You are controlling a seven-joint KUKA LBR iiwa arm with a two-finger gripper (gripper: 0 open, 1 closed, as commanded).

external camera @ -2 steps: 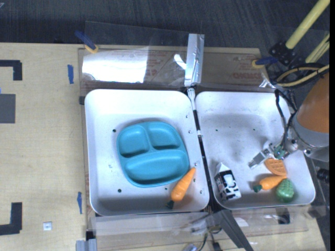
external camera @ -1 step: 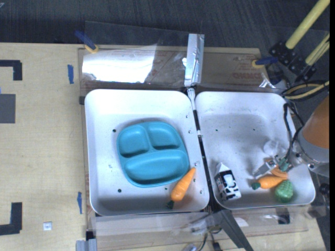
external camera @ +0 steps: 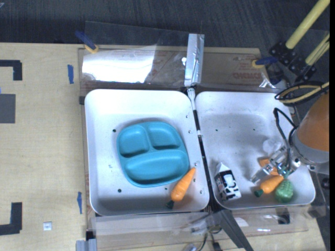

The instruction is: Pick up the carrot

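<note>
There are two carrots. One orange carrot (external camera: 181, 185) lies in the left bin (external camera: 99, 140), leaning on the front right rim of a blue divided plate (external camera: 152, 151). A second, smaller carrot (external camera: 269, 184) lies in the right bin (external camera: 230, 114) near its front right corner, with its green end pointing left. My gripper (external camera: 273, 167) is low over this corner, just above and touching or nearly touching the small carrot. The arm's orange band (external camera: 314, 127) rises at the right edge.
A green toy vegetable (external camera: 285, 191) sits right beside the small carrot. A black-and-white carton (external camera: 227, 185) lies at the front left of the right bin. A small orange piece (external camera: 264, 162) shows beside the gripper. The divider wall (external camera: 198, 140) separates the bins.
</note>
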